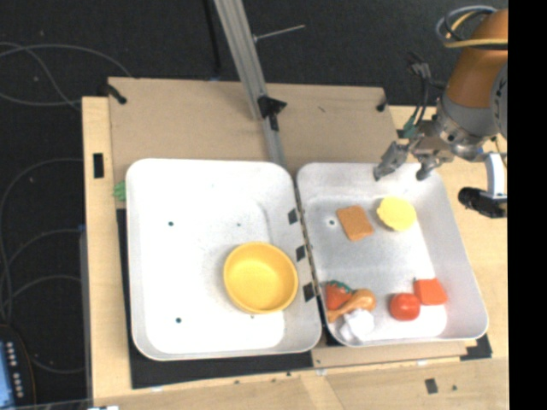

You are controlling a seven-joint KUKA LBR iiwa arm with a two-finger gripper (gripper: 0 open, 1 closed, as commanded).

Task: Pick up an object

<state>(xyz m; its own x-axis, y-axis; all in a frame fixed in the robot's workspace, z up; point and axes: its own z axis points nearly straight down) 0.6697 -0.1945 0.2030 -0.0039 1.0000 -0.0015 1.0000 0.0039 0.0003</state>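
Claw (401,166) spread open, holding nothing, above far edge of right bin (453,237). Just nearer: yellow disc (397,214) and tan block (354,222), nothing over them. Along near side, red ball (404,307), orange cube (431,291); yellow bowl (260,278) in left bin (171,229).

Metal pole (246,62) rising behind the two white bins (171,195); black cables (34,58) on the dark floor left of the bench (342,109).

From my remote console: even overhead light washes the white bins (214,203) nearly featureless, soft shadows hugging their rims; beyond them the floor (51,24) falls dark, focus slightly soft throughout.
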